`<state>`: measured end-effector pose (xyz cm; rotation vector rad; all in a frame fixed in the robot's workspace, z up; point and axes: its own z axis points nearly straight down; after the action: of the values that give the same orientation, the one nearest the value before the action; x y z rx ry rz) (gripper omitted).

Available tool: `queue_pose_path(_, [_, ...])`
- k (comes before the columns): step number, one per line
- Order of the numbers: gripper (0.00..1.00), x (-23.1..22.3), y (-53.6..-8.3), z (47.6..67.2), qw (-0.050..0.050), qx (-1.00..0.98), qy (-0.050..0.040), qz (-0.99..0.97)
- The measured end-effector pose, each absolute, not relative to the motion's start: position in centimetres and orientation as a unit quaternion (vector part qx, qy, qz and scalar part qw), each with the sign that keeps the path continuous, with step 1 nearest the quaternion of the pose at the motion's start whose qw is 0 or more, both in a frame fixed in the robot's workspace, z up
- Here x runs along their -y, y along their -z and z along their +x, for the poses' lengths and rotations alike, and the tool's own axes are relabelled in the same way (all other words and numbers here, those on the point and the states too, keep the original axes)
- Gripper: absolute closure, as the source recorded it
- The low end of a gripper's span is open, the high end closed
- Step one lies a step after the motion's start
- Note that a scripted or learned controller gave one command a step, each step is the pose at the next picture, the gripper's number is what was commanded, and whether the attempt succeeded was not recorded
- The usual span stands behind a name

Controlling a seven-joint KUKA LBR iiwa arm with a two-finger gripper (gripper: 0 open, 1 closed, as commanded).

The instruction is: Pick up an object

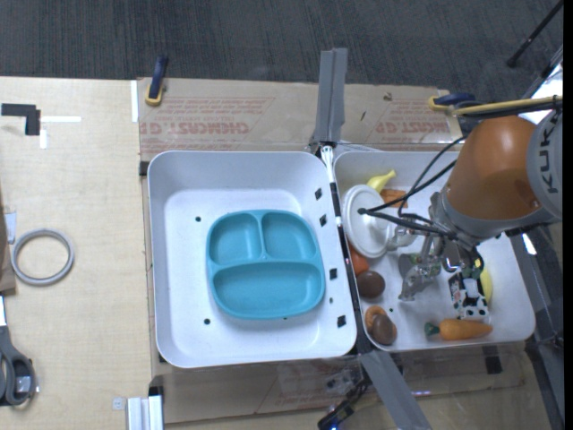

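Wrist (491, 173) hides much of right bin (510, 330); gripper (418, 280) unclear.

Smooth, glossy turquoise plastic divided tray (265, 263) lies in the matt white plastic left bin (170, 267). Brown corrugated cardboard sheet (228, 115), printed and dull, at its twelve o'clock. At nine o'clock, pale bare wooden benchtop (67, 177) carrying a grey tape roll (39, 256). The arm's orange band (494, 173) shines, satin-smooth.

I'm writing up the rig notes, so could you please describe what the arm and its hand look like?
The arm is grey with a broad, rounded orange band above the wrist and dark lettering on its side. Thin black cables loop from the wrist. The hand is bare grey metal, small and angular.
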<state>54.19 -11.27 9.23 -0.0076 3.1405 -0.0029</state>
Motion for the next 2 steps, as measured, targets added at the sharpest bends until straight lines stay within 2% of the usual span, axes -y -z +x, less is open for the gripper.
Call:
queue_pose_path(1, [0.00, 10.1, -9.3, 61.1, 0.002, -1.000, 0.0005, 0.003])
queue_pose_path(2, [0.00, 13.0, -9.2, 53.0, 0.001, -1.000, 0.0000, -0.025])
